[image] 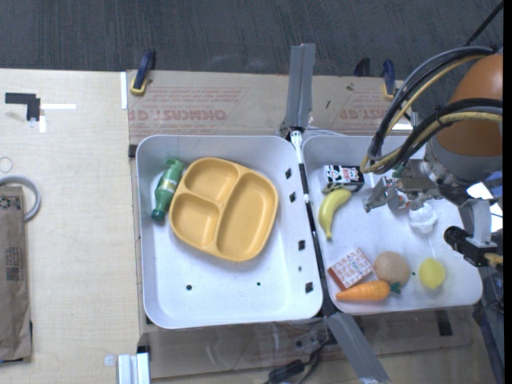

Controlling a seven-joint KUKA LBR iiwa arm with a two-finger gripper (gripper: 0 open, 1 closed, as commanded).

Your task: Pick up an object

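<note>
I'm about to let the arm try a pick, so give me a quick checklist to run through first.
1. Targets present in right bin: banana, carrot, yellow lemon-like fruit, brown round item - ok.
2. Claw over right bin - ok.
3. Claw open or shut - cannot tell.
4. Anything already held - cannot tell.
5. Carrot clear of neighbours - not ok, it touches the brown item and the small red packet.
6. Banana free-standing - not ok, the small carton lies against it.

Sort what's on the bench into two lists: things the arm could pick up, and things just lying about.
Could be picked:
banana
carrot
lemon
brown ball
red packet
black-and-white carton
green bottle
yellow plate

Lying about:
brown bag
blue clamps
cardboard sheet
</note>
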